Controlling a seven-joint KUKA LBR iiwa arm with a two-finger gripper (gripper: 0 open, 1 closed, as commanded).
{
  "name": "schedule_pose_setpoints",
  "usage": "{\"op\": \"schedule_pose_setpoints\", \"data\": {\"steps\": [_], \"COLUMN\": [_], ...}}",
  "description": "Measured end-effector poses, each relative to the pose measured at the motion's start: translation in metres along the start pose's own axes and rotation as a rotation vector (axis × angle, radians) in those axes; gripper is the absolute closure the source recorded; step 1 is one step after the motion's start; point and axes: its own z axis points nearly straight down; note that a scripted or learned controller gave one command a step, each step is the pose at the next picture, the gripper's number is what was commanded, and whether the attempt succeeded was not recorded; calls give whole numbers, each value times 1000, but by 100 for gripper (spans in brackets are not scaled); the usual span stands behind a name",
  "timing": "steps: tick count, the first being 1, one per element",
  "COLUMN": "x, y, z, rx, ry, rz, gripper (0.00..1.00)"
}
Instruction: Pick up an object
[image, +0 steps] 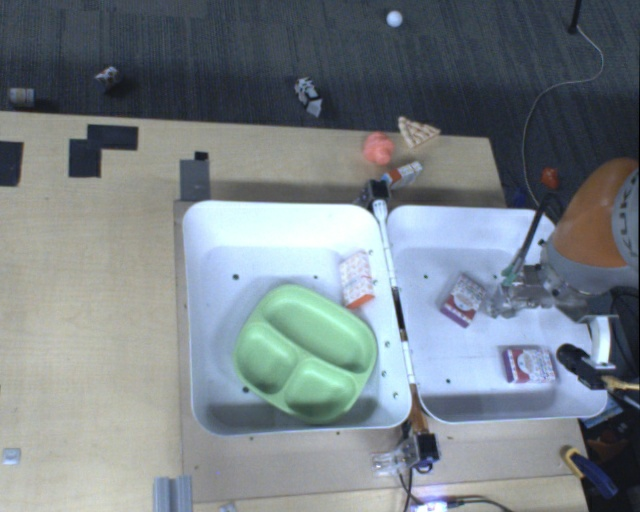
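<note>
Claw (500, 300) tips blur beside small red packet (462, 300).

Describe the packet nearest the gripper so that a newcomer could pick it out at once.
Look in the right bin, the one the arm reaches into. Beside the gripper lies a small red and white packet, tilted. Its neighbour, a similar packet, lies nearer the bin's front edge.
</note>
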Motion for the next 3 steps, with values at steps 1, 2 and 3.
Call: {"op": "schedule_pose_setpoints", "data": {"steps": [1,2,3], "x": [1,-3,26], "y": [-1,109,96], "z": [1,3,-15], "rx": [4,5,7], "ry": [3,5,6], "rz": [0,-5,-5], "gripper": [0,0,0]}}
